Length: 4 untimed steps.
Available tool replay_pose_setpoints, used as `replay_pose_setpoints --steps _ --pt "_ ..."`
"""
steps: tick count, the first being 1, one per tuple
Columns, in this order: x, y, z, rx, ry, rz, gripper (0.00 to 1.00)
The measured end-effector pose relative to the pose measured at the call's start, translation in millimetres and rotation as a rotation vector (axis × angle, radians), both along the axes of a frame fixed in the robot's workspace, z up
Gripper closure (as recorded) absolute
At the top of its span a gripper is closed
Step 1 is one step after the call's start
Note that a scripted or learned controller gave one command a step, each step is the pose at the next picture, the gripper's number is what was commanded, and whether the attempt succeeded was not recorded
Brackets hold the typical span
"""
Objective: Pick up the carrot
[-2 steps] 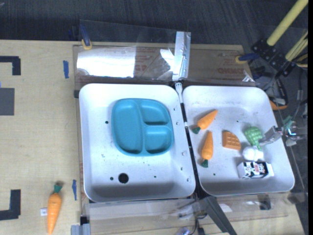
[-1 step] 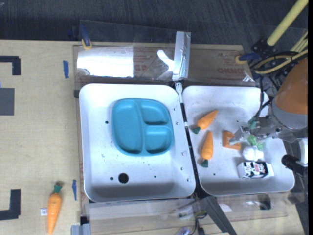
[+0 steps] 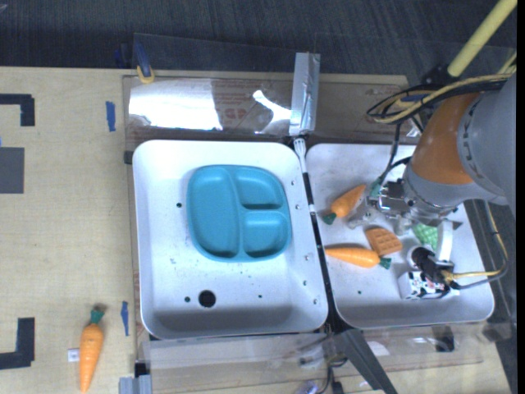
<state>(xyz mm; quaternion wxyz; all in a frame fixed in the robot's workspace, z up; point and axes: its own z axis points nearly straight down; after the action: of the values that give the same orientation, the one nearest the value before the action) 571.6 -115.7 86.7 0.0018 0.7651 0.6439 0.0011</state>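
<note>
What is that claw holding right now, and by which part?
Cannot be told: the claw hangs among two carrots and a cracker-like piece in the right bin.

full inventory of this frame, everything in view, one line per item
bins: 2, white, side by side on the bench; left bin, right bin
divided plate: 1, blue, in the left bin
carrots in right bin: 2, orange; one near the bin's left wall, one below it, lying across
carrot on bench: 1, orange with green top, outside the bins at lower left
ridged piece: 1, orange, right bin, beside the lower carrot
green item: 1, right bin, partly hidden, can't identify
arm: 1, grey with orange band, over the right bin
end effector: 1, by the upper carrot
</note>
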Motion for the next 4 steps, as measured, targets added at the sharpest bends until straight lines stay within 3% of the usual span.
replay_pose_setpoints --steps 1,2,3,4 --pt "1.9 0.4 11.8 -0.001 -0.006 0.002 1.00" --pt "1.6 0.4 11.3 -0.001 -0.005 0.002 0.00" --pt "-69.5 24.4 1.0 0.000 -0.001 0.348 0.00" --pt "-68.6 7.5 26.8 -0.001 0.001 0.436 0.00"
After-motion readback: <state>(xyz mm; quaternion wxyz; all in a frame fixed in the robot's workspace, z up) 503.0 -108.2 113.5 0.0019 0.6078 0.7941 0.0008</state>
